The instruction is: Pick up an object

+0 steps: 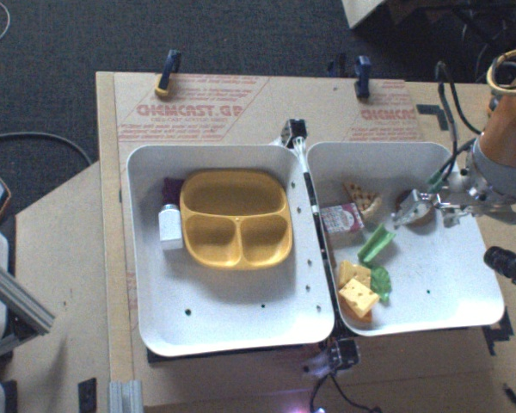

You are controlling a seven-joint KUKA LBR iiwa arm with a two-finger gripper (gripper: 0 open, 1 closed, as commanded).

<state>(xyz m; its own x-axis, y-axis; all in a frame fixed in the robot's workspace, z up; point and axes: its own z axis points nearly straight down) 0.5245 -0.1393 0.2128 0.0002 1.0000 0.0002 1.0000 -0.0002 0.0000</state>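
Observation:
My gripper (pixel 430 210) hangs low over the upper right part of the right bin (pixel 464 308), with its two metal fingers spread apart and nothing between them. A brown round piece (pixel 415 212) lies right under the left finger (pixel 408 214). Just to the lower left lies a long green vegetable (pixel 376 244). Further objects in this bin are a waffle piece (pixel 359 198), a pink packet (pixel 340 219), yellow cheese blocks (pixel 357 292) and a small green piece (pixel 381 280).
The left bin (pixel 155 308) holds a yellow divided plate (pixel 236 218), a white bottle (pixel 170 227) and a dark purple thing (pixel 173 187) behind it. A ridge (pixel 314 231) separates the bins. A black part (pixel 507 263) sticks in at the right edge.

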